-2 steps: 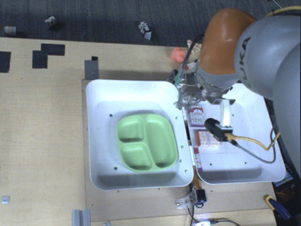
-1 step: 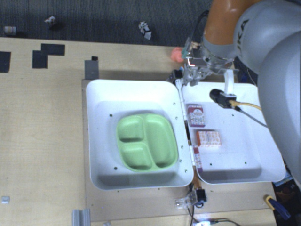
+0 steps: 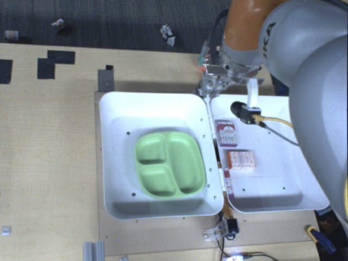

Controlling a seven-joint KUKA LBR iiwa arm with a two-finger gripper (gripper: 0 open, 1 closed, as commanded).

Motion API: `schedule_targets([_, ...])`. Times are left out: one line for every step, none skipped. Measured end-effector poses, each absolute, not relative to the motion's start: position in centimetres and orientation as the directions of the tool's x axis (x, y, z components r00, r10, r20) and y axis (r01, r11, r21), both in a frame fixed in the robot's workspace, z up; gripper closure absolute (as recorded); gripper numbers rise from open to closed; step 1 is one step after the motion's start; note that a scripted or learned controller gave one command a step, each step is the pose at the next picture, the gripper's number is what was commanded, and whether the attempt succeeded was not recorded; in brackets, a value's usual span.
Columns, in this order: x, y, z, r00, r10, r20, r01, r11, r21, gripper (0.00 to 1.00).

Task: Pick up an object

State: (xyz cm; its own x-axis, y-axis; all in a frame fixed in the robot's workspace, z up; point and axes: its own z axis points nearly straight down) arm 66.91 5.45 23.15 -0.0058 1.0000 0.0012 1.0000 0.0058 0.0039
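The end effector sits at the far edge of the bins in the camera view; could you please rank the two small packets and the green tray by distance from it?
From the end effector:
1. Dark red packet, right bin, nearer its far end.
2. Pale orange packet, right bin, just beyond the first.
3. Green divided tray, middle of the left bin; close to the second, so that order is uncertain.

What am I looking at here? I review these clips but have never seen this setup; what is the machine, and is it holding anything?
One camera looks down at a slant on a bench. The big grey shape with an orange band is a robot arm reaching in from the right. Its gripper sits at the far edge where two white bins meet. The left bin holds a green divided tray. The right bin holds two small packets. I cannot tell whether the gripper holds anything.
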Motion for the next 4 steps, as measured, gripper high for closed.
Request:
schedule_targets([66.9, 16.4, 22.6, -0.006, 1.000, 0.003, 1.000, 0.006, 0.003, 1.00])
schedule_targets([64.8, 23.5, 22.5, -0.006, 1.000, 0.003, 1.000, 0.006, 0.003, 1.00])
schedule_targets([64.8, 23.4, 22.6, -0.005, 1.000, 0.002, 1.000, 0.005, 0.003, 0.00])
schedule_targets([65.1, 21.3, 28.5, -0.002, 1.000, 0.002, 1.000, 0.002, 0.005, 0.00])
